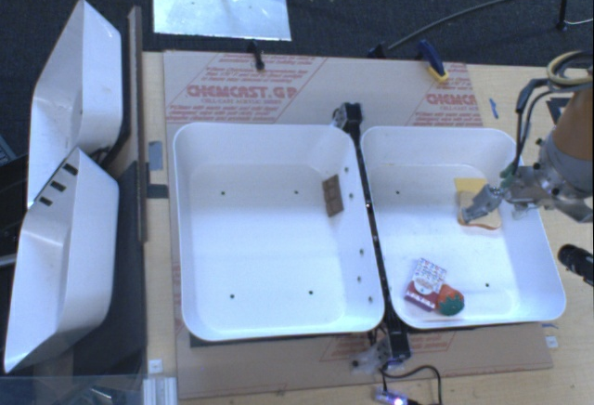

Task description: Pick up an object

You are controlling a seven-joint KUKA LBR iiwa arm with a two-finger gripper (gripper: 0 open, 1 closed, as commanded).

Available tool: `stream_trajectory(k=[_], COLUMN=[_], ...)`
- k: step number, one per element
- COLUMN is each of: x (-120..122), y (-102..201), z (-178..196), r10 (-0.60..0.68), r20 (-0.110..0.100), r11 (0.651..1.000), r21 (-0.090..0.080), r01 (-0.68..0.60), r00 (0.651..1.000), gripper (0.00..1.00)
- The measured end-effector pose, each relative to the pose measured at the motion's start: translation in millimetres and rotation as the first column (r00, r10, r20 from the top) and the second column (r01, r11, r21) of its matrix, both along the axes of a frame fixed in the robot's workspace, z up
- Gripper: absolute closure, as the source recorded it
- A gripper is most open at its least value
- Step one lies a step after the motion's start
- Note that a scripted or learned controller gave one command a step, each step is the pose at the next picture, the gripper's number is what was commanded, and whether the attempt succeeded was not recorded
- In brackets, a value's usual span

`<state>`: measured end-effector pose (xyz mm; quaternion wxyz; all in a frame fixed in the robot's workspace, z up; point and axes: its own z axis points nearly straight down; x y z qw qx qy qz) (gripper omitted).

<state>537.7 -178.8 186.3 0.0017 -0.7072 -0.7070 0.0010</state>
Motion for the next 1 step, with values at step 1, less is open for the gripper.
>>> stream_trajectory(k=[1], x=[1.2], y=[0.1], z=[2.3], r10=[0.001], r20=[0.005], r11=[1.000], r21=[-0.001], r01=[-0.001], r00=[1.000], gripper=[0.00])
